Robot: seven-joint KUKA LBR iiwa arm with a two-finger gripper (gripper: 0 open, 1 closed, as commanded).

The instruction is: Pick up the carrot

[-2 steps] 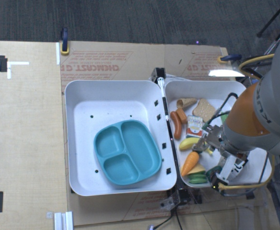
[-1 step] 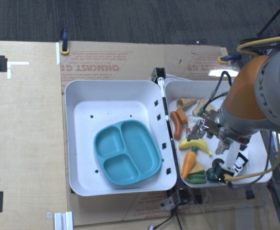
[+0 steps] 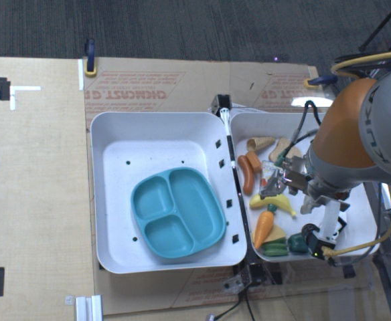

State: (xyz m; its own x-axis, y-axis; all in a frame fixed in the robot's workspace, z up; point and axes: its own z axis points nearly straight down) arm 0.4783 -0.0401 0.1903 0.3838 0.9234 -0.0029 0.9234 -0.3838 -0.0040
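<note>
carrot [image 3: 263, 227] | lying in right bin [image 3: 363, 206], not lifted | gripper [image 3: 276, 186] above banana [image 3: 276, 203], grip state unclear | grasp remaining

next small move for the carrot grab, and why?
Probably shift the gripper a little toward the camera-near edge of the right bin, then descend. The carrot lies just below the banana, beside the green pepper, and the gripper sits over the banana, not the carrot.
</note>
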